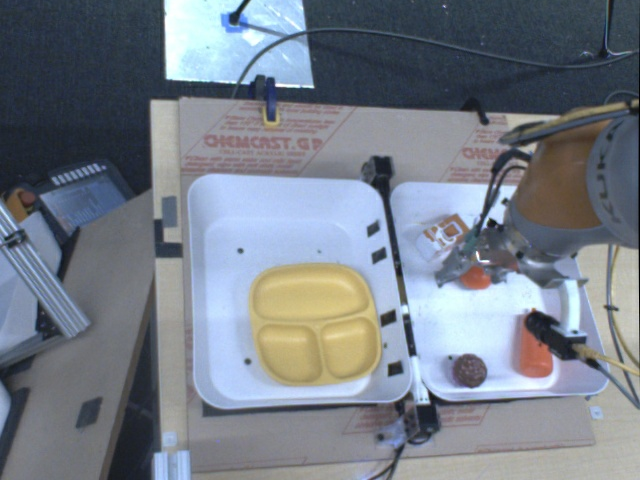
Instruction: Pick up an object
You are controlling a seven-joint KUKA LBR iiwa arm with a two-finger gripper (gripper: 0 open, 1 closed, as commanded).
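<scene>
Left bin (215,218): holds one yellow divided tray (315,323), lying flat toward the near edge, a little right of centre. It is wide and shallow (a poor fit for a two-finger pinch, I judge), and the arm is not over it.

Right bin (440,328): holds the small items, so the pick is aimed here.
- Crumpled white-and-orange packet (443,234) toward the far left corner, just left of the tool.
- Gripper (468,265) low over the bin's middle, left of centre, reaching in from the right edge under the grey and orange arm (570,193).
- Small red-orange piece (477,279) directly below the gripper, touching it or nearly so. It is the likely target, since the tool sits right over it.
- Brown ball (469,370) at the near edge, well apart from the tool.
- Orange block (534,358) toward the near right corner, standing on its own.

Hard to make out:
- The gripper's metal blends with the packet's foil and covers the top of the red-orange piece.
- I cannot tell whether the gripper is spread or pressed together, or whether it grips anything.
- The piece's shape is mostly hidden, and the packet's right edge is covered.
- The arm is cut off at the right, and it hides the bin's far right corner.
</scene>
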